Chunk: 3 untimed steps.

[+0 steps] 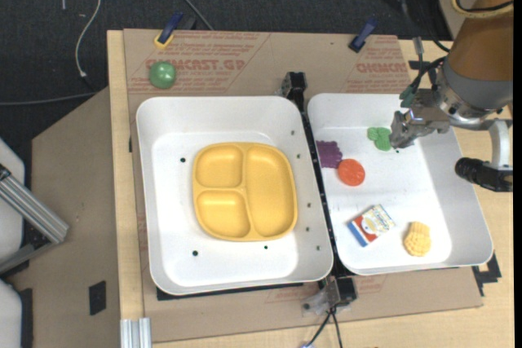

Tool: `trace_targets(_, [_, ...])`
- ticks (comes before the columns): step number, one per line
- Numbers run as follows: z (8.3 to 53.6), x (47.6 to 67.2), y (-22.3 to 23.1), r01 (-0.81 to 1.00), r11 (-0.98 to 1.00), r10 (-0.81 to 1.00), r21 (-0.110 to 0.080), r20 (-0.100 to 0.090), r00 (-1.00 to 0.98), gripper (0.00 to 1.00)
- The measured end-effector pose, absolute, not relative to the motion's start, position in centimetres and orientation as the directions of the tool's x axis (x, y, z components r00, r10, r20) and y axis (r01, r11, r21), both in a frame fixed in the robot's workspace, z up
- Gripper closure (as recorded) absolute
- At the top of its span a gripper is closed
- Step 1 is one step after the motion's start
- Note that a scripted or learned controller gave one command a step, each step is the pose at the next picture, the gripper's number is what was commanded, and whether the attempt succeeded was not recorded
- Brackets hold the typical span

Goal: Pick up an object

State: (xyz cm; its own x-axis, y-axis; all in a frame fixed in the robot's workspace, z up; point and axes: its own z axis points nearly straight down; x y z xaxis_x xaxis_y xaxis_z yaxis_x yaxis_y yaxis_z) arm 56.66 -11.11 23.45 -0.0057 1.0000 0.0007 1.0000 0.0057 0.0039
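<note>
Five small objects are lying in the right bin (pixel 457 183), and the hand (pixel 401 134), its grip state unclear, is hovering beside the green toy (pixel 379 137) at upper right, risking nudging it away instead of grasping it.

Yellow tray (pixel 245 191) — white bins (pixel 228 118), green ball (pixel 163 75).

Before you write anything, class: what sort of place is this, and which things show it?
Most likely a robotics lab test bench. A robot arm reaches over two white bins set on a clamped cardboard sheet, with loose cables on the dark floor.
</note>
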Motion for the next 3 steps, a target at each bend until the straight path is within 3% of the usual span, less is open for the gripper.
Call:
trace_targets(2, [21.4, 57.9, -0.2, 1.000, 0.006, 1.000, -0.003, 0.003, -0.006, 1.00])
trace_targets(3, [22.4, 58.8, 4.2, 1.000, 0.006, 1.000, 0.002, 0.002, -0.006, 1.00])
